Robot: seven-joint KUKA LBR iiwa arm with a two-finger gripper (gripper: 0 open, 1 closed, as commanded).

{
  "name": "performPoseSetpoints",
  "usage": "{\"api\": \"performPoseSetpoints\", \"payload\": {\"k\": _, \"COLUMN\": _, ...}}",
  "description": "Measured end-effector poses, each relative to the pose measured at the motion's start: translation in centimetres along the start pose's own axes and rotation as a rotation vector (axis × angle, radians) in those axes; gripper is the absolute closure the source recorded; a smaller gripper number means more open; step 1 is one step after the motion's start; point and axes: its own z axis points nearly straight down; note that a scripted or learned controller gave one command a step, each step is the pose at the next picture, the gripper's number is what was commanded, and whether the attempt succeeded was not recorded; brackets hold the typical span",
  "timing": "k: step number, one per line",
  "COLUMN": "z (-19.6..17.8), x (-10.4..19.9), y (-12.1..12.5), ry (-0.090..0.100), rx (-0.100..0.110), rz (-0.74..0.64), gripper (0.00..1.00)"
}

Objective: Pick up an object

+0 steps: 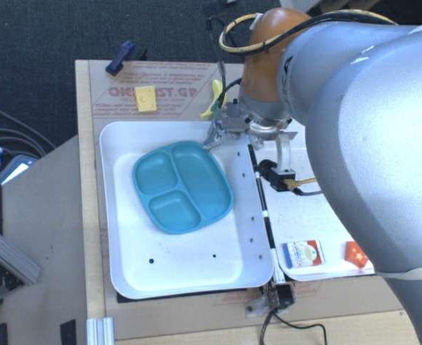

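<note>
The grey arm sets its gripper (open or closed, I cannot tell) just beside the blue plate's far rim.

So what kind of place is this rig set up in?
Likely a robotics lab bench: two white bins on a wooden board, loose cables over dark carpet, and a blue divided plate as test object.

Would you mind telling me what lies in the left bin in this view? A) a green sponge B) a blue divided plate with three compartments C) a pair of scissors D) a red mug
B: a blue divided plate with three compartments lies on the floor of the left bin, with the gripper near the plate's far edge.
</note>
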Motion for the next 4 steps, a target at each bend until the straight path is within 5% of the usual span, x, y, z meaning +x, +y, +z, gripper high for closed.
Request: {"api": "performPoseSetpoints", "payload": {"k": 4, "z": 1.2, "x": 0.7, "y": -2.0, "ry": -0.014, "rx": -0.025, "rz": 0.006, "gripper": 0.0}}
